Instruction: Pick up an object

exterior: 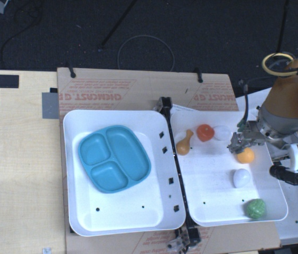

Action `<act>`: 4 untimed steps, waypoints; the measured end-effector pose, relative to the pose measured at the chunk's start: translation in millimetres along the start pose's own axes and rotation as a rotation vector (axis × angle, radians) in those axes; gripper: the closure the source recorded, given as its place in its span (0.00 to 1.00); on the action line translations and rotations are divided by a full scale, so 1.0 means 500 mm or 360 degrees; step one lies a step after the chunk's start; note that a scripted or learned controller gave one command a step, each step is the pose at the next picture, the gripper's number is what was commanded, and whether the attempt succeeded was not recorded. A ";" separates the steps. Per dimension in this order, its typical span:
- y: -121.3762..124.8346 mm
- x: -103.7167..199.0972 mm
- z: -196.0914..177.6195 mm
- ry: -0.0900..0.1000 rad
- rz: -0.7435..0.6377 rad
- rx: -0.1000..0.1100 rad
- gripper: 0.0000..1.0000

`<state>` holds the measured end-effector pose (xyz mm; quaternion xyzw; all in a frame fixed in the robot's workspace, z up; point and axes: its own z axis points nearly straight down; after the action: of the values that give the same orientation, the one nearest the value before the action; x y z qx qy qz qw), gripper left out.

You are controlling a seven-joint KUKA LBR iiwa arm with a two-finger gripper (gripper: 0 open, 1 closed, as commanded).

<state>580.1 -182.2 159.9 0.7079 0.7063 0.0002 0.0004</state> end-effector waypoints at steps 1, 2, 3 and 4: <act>-0.005 0.017 -0.099 0.0000 -0.0006 -0.0003 1.00; -0.004 0.015 -0.205 -0.0001 -0.0006 -0.0004 1.00; -0.030 0.123 -0.210 0.0003 -0.0009 0.0007 1.00; -0.036 0.217 -0.176 0.0003 -0.0008 0.0009 1.00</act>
<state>562.4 -73.5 247.8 0.7061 0.7081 -0.0009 -0.0023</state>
